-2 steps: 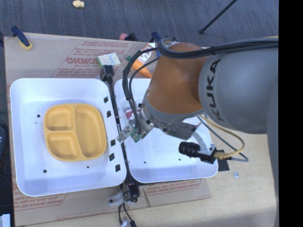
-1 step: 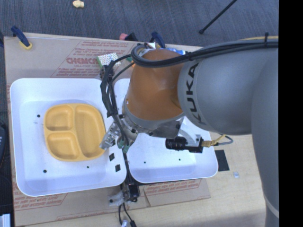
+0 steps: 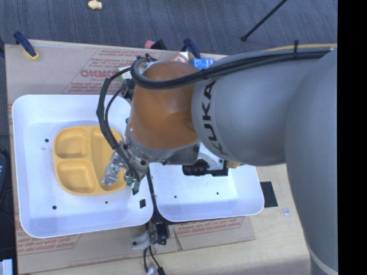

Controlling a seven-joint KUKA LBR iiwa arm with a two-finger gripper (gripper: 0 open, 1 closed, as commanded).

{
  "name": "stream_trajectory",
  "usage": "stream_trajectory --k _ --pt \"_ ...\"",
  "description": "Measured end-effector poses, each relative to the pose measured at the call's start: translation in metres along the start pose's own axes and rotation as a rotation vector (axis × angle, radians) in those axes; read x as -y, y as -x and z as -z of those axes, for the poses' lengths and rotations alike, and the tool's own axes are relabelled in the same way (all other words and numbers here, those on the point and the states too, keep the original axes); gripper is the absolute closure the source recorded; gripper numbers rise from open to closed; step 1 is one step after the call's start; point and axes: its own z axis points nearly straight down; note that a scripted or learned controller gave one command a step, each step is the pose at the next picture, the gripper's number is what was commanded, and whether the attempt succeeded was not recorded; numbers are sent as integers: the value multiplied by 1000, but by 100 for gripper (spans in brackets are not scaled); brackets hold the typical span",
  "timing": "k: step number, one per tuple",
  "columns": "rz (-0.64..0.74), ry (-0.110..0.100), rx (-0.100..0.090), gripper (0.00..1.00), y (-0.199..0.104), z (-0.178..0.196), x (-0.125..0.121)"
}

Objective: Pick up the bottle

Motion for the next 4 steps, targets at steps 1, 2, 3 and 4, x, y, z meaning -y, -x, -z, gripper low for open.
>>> stream_trajectory --k 1,2,3,4 --pt "-243 2 2 100 -4 71 -8" --pt "-323 -1 0 100 -12 23 -26" --pt "-166 2 3 100 9 82 19" --pt "-11 0 0 100 -2 52 -3"
